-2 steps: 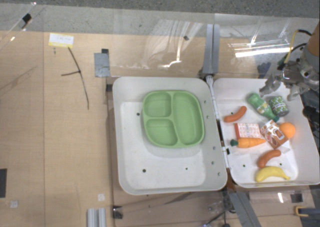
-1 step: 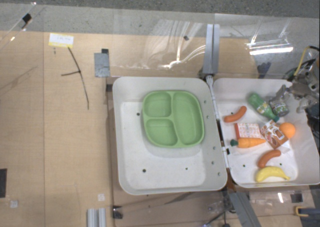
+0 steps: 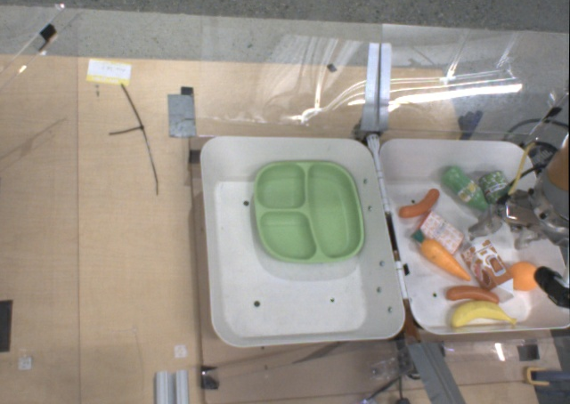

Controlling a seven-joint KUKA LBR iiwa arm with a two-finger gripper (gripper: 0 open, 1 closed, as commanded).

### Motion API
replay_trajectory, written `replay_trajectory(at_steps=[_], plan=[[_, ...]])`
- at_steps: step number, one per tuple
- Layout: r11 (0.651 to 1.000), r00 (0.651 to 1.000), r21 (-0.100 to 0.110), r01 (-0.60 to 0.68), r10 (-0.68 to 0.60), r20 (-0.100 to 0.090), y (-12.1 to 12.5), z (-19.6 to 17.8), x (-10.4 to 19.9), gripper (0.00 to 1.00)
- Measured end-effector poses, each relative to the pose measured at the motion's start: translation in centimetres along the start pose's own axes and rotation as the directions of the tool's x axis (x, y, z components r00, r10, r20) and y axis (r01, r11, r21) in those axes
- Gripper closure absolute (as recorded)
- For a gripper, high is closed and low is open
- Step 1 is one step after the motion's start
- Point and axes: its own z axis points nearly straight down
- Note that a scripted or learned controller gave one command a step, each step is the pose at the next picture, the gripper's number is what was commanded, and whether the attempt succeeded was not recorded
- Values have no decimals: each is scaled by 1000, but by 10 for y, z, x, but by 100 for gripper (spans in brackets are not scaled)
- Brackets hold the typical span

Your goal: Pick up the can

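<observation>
1. While the tabletop (image 3: pixel 89 242) to the far left carries nothing the task needs, the left bin (image 3: pixel 223 304) holds a green divided plate (image 3: pixel 309 211), lying flat and well away from any can.

2. Across the divider, the right bin (image 3: pixel 419 318) holds the clutter: a sausage (image 3: pixel 419 205) near its upper left, a carrot (image 3: pixel 443 258) below it, a small printed packet (image 3: pixel 443 233) touching the carrot, a second packet (image 3: pixel 485 262) to the right, another sausage (image 3: pixel 472 294) lower down, and a banana (image 3: pixel 481 313) by the near rim.

3. Toward the back of that bin lies a green bottle (image 3: pixel 463 187), and just beside it, on its right, sits the can (image 3: pixel 494 185), green with a paler top. It rests on the bin floor, so it has not been lifted.

4. At the right edge the end effector (image 3: pixel 533 220) is near the can, slightly below and to the right of it, apart from it as far as can be seen. Cables and metal parts blur together there, so I cannot tell how its grasping parts stand.

5. Judged from this, the approach is partly made; closing on the can, gripping and raising it are all left. The bottle lying close alongside could get in the way.
</observation>
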Motion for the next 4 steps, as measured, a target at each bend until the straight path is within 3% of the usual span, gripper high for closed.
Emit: replay_trajectory(at_steps=[1,2,3,4], plan=[[985,985,0,-173,173,-1,-45,-9,29,0],[985,985,-6,-174,174,-2,-43,-21,28,100],[1000,1000,-3,5,-5,0,2,-66,9,100],[1000,1000,-3,5,-5,0,2,-66,9,0]])
